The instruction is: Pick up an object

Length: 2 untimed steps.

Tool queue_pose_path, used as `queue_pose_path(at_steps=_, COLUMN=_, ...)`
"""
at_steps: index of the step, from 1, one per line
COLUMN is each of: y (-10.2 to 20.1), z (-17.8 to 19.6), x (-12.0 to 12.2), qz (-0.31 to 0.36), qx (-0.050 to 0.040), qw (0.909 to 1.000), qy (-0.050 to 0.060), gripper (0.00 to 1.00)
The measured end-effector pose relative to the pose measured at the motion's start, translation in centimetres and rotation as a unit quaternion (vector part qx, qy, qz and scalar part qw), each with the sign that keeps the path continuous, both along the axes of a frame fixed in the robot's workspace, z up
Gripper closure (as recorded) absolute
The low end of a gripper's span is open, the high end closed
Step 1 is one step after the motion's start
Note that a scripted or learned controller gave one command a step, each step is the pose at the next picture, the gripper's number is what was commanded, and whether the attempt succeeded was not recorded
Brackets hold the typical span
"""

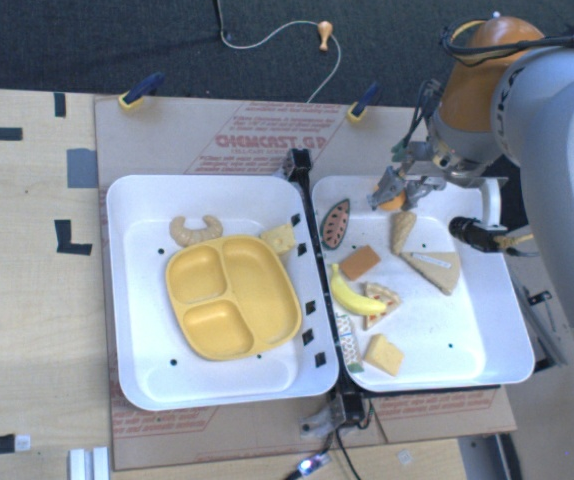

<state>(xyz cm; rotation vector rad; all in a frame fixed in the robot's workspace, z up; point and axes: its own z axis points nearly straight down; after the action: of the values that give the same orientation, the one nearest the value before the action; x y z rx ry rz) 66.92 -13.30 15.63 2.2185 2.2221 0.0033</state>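
My gripper (pixel 397 196) hangs over the far left part of the right bin (pixel 487 363). A small orange piece (pixel 393 205) shows between its fingertips, and the gripper is shut on it, a little above the bin floor. Just below it lies a tan bread wedge (pixel 403 231). Also in this bin are a sandwich wedge (pixel 436 269), an orange-brown block (pixel 359 262), a banana (pixel 355 298), a pretzel-like piece (pixel 381 295), a cheese cube (pixel 384 354) and a watermelon slice (pixel 336 223) by the left wall.
The left bin (pixel 132 368) holds a yellow divided plate (pixel 232 296), a tan ring-shaped piece (pixel 195 230) and a pale cheese chunk (pixel 280 238). A dark divider (pixel 312 268) runs between the bins. The grey arm (pixel 527 98) with its orange band fills the upper right.
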Motion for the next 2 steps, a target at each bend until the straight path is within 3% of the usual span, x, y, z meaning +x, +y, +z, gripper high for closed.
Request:
queue_pose_path(at_steps=1, y=-0.68, z=5.86, x=-0.24, qz=0.0, qx=-0.0003, qw=1.0, qy=0.0, gripper=1.0)
queue_pose_path(at_steps=2, y=-0.59, z=6.85, x=-0.2, qz=0.0, qx=0.0003, qw=1.0, qy=0.001, gripper=1.0)
